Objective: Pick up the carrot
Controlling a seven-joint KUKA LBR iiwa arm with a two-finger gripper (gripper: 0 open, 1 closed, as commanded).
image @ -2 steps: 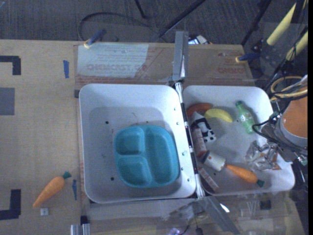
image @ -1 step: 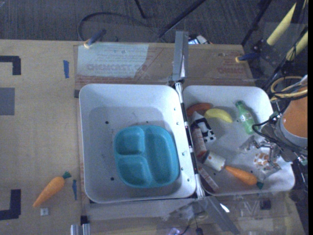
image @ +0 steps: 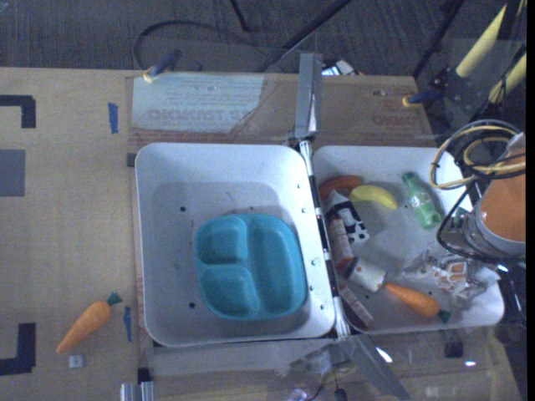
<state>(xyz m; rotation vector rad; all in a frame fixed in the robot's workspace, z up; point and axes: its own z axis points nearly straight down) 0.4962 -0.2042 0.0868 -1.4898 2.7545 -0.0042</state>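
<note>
An orange carrot (image: 411,300) lies in the right bin (image: 489,314) near its front wall, with its green top pointing right. A second carrot (image: 84,325) lies on the wooden bench outside the bins, at the front left. My gripper (image: 448,275) hangs low over the right bin's front right part, just above and to the right of the bin's carrot. The arm's orange band (image: 506,211) is above it at the right edge. Nothing shows as held.
The right bin also holds a yellow banana (image: 374,196), a green bottle (image: 420,200), a reddish sausage-like item (image: 340,183) and white-and-black packets (image: 347,228) along its left wall. The left bin (image: 159,182) holds a blue divided tray (image: 249,266). Cables loop by the arm.
</note>
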